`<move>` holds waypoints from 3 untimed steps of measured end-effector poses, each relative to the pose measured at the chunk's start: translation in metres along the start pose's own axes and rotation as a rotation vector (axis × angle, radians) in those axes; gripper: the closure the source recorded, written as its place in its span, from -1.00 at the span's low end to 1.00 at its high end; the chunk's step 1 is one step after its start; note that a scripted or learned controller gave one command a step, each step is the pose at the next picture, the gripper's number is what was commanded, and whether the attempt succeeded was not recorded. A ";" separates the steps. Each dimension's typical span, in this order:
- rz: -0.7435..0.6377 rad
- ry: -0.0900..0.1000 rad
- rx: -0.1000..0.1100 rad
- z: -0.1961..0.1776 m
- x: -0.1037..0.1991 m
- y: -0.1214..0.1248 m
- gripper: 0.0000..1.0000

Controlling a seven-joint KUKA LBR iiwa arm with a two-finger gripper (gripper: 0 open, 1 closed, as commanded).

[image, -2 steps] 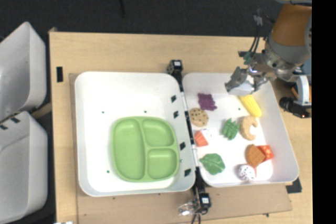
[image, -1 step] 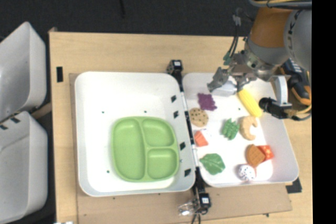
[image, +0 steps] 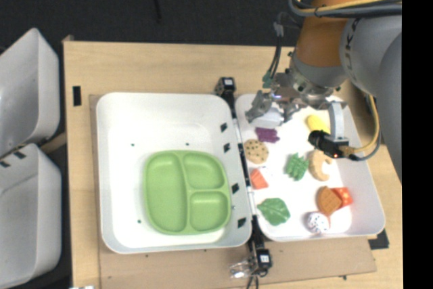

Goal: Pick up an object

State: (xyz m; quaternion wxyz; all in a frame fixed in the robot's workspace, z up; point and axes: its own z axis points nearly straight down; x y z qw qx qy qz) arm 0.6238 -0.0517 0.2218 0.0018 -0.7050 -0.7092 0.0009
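Two white bins sit side by side; we see toys scattered in the right bin [image: 369, 203], a purple piece [image: 268, 134] just below the gripper [image: 267, 107]. We cannot tell its jaw state. Left bin [image: 122, 118] holds a green divided plate [image: 186, 191].

Two shallow white bins sit side by side: the left bin [image: 115, 145] and the right bin [image: 362, 196]. One green divided plate [image: 186, 191] lies in the left. In the right: one cookie [image: 255, 150], one purple piece [image: 268, 134], one yellow piece [image: 316, 122], two green leafy pieces [image: 295, 166] [image: 274, 210], two orange pieces [image: 258, 179] [image: 344, 197], one tan piece [image: 318, 165], one brown piece [image: 329, 200], one speckled white ball [image: 315, 222].
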 end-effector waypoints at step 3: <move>0.007 -0.003 0.001 -0.010 0.058 -0.009 1.00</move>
